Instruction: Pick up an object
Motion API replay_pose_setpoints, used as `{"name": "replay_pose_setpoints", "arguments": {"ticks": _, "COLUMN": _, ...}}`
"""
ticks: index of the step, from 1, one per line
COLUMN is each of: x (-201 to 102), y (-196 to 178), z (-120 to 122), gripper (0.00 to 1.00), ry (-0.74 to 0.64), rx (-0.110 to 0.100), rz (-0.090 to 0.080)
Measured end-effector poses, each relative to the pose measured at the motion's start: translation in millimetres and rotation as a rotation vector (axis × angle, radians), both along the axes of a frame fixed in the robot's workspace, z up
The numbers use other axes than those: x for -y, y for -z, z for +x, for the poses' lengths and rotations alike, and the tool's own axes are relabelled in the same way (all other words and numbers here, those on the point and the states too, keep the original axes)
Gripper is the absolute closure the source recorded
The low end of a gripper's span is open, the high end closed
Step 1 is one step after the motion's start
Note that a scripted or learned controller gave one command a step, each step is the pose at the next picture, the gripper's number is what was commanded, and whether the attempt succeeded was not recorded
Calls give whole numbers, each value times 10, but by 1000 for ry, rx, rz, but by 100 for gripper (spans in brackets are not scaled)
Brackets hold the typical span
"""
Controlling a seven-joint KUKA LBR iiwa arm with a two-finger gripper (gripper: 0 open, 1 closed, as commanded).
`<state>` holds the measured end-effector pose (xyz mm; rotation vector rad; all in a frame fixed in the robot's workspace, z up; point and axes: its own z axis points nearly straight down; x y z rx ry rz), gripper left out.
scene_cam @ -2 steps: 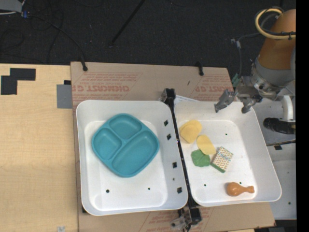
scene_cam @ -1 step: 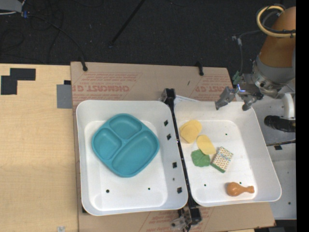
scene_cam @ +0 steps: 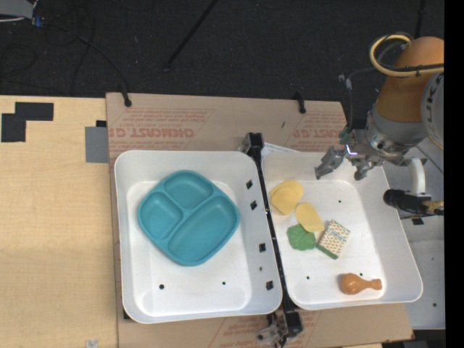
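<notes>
The fingers (scene_cam: pixel 346 162) stand apart with nothing between them, poised over the back edge of the right bin (scene_cam: pixel 406 267), near its far rim. This looks like the approach step: no thing has been chosen or touched yet. The next move calls for travel forward and down over one item, with the fingers lined up to straddle it.

The likely candidates lie in a cluster in the middle of that bin: a pale yellow piece (scene_cam: pixel 286 196), a second yellow piece (scene_cam: pixel 309 217) touching a green piece (scene_cam: pixel 300 238), and a small patterned box (scene_cam: pixel 333 238) just beside them. An orange drumstick (scene_cam: pixel 358 284) lies apart, near the front. A teal divided plate (scene_cam: pixel 188 217) sits in the left bin (scene_cam: pixel 138 296).
</notes>
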<state>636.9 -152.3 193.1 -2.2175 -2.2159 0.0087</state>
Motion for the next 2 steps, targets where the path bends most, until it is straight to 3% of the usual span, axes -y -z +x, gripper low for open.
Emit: {"name": "replay_pose_setpoints", "arguments": {"ticks": 2, "x": 8, "y": 889, "z": 35, "gripper": 0, "ry": 0, "rx": 2, "rz": 0}}
